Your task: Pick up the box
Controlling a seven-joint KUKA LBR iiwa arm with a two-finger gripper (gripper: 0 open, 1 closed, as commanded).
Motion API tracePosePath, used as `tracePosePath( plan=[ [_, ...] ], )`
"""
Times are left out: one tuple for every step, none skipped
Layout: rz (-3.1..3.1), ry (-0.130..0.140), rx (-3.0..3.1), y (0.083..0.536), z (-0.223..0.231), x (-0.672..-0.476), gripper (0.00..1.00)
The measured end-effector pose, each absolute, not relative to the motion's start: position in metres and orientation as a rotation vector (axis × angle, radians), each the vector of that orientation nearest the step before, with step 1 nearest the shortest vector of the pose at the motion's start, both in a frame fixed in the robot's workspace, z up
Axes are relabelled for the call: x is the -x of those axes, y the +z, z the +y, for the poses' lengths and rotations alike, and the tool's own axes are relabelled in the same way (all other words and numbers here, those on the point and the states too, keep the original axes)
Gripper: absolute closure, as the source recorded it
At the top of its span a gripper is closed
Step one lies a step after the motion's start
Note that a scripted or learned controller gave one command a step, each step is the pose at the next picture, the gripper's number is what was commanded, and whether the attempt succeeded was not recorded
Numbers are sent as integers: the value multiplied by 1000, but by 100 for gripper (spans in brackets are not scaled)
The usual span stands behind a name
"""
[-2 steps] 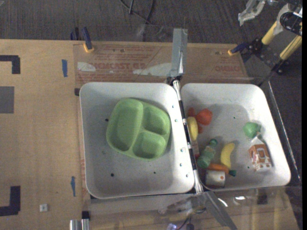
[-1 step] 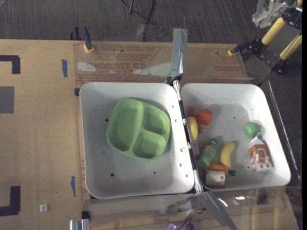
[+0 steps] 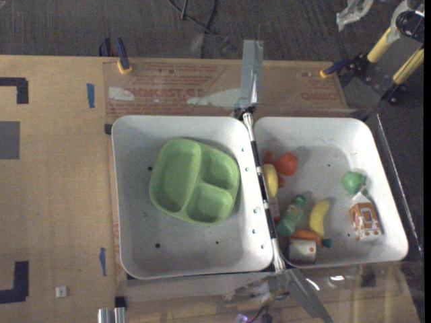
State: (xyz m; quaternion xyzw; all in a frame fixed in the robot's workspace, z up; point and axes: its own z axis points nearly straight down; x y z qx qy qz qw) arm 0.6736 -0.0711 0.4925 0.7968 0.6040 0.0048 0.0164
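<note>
Seen from above the bench: your box (image 3: 365, 221), orange and white, lies in the right bin (image 3: 335, 132), close to that bin's right wall and toward its near corner. You have open white floor to the box's left, up to the yellow banana (image 3: 319, 217); a green toy (image 3: 353, 182) sits just beyond it on the far side. The left part of the bin is crowded: a green bottle (image 3: 291, 217), a red item (image 3: 286, 163) and a small carton (image 3: 302, 248) near the divider. The left bin (image 3: 135, 247) holds a green sectioned plate (image 3: 195, 180). The gripper (image 3: 355, 5) hangs at the far right, well clear of both bins; whether it is open or closed, you cannot tell.
</note>
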Motion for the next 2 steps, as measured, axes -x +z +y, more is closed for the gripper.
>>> tracePosePath(
  plan=[
    [1642,-2,-2680,435,-109,-647,0],
    [1644,0,-2676,446,-108,-648,100]
  ],
)
